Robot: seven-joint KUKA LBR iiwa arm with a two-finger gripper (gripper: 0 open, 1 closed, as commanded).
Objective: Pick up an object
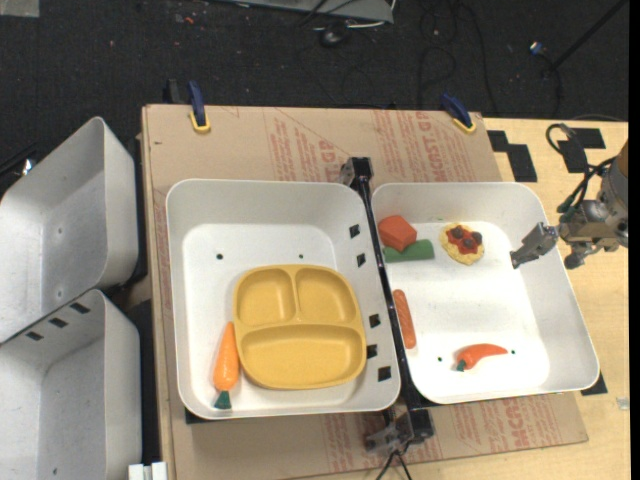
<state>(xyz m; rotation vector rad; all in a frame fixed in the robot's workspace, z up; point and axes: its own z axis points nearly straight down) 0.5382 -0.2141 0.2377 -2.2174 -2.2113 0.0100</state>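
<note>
The right bin (570, 298) holds a red block (396, 232) resting on a green piece (412, 252), a small round tart with red topping (463, 243), a sausage (404, 318) along the left wall, and a red pepper (478, 354) near the front. My gripper (553, 252) hangs over the right bin's right rim, open, with nothing between its fingers. It is to the right of the tart and apart from it. In the left bin (190, 268) lie a yellow divided plate (298, 326) and a carrot (227, 361).
Both bins sit on a cardboard sheet (300, 138) clamped at the back. Two white tubs (60, 268) stand off the bench's left side. Cables and dark floor lie beyond the back edge.
</note>
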